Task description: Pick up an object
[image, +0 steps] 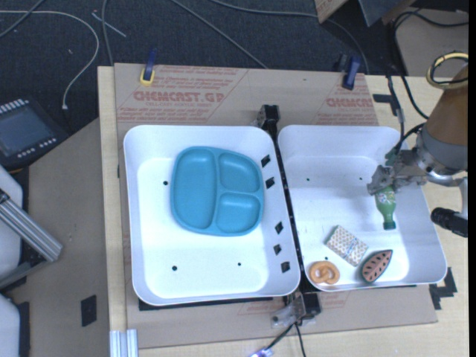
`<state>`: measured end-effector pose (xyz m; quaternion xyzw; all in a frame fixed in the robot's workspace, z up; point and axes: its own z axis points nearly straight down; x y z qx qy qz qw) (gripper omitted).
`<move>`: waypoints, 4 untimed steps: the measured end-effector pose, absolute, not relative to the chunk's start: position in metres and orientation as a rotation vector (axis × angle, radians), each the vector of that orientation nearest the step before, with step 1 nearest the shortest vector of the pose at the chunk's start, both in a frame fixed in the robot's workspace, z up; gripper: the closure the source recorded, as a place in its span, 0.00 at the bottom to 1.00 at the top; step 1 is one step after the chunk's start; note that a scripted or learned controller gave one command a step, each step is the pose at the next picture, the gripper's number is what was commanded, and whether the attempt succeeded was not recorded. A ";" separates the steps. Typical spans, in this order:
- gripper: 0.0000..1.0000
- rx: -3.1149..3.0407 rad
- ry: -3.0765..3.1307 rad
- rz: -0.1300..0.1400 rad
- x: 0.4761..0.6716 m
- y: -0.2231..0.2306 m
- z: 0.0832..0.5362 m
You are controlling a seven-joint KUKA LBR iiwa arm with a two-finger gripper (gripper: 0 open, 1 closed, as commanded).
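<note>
My gripper (386, 182) hangs over the right side of the right bin (327, 151). A small green bottle (387, 210) sits directly below it, its top end right at the gripper's tip and its body pointing toward the front. I cannot make out whether the bottle rests on the bin floor or is lifted. Near the bin's front wall lie a checkered white packet (346, 244), an orange ring-shaped piece (324, 274) and a brown oval object (377, 265).
A blue divided plate (218, 190) lies in the left bin (149, 222). Black clips (280, 229) line the divider between the bins. The arm's orange band (451, 117) stands over the right bin's right rim. Cables run along the bench's right side.
</note>
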<state>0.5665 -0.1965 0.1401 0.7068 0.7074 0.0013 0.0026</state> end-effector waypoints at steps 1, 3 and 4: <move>1.00 2.217 2.218 0.004 0.568 -0.201 0.185; 1.00 2.219 2.229 0.000 0.548 -0.147 0.225; 1.00 2.217 2.232 0.002 0.546 -0.091 0.218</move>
